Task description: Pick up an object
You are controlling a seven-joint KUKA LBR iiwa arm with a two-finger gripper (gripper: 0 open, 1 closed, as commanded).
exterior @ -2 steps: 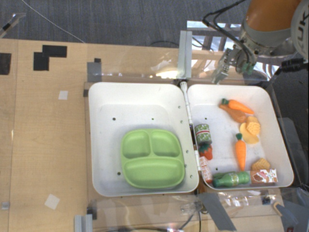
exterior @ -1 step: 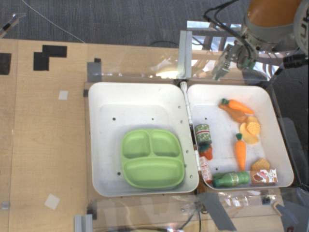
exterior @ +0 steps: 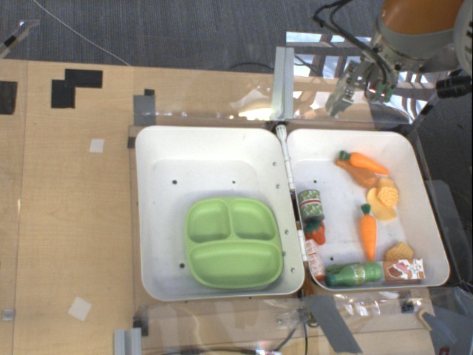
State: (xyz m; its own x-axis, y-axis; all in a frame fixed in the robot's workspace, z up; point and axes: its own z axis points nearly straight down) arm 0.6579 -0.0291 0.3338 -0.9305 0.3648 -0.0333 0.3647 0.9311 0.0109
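Nothing picked yet, by the look of it: every item lies in the right bin (exterior: 425,170), all work left to do. Nearest the camera, the bottle (exterior: 355,274) lies along that bin's front wall w/ a packet (exterior: 405,269) just beside it, tight to the corner. A can (exterior: 310,203) and strawberry (exterior: 316,231) hug the bin's left wall. Mid-bin, a carrot (exterior: 367,230) lies apart from the walls, w/ the most open room around it. Behind it, chips (exterior: 383,199), then a second carrot (exterior: 361,162) near the back wall. Past the bin's back edge the gripper (exterior: 340,102) hangs above the bench, carrying nothing; how far it is open can't be made out. The left bin (exterior: 159,154) holds a green tray (exterior: 234,241).
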